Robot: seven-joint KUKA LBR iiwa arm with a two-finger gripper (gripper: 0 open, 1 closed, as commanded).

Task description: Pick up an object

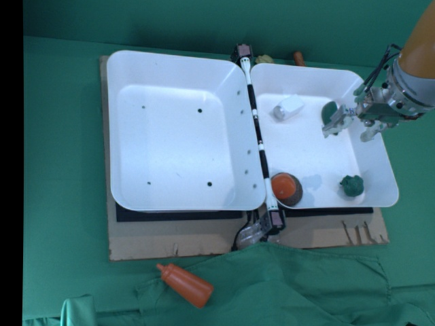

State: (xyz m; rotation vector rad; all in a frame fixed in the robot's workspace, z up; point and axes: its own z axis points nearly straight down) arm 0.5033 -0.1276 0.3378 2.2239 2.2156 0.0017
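Hovering over the right bin (pixel 380 175), the gripper (pixel 352 124) has its fingers apart and holds nothing.

A dark green object (pixel 329 110) lies just beside the left finger, near the far wall of this bin; it is probably the nearest target. It looks small, light and maybe soft, so I would close on its middle gently. A white block (pixel 288 106), an orange ball in a cup (pixel 286 188) and a green lump (pixel 351 185) also lie in this bin.
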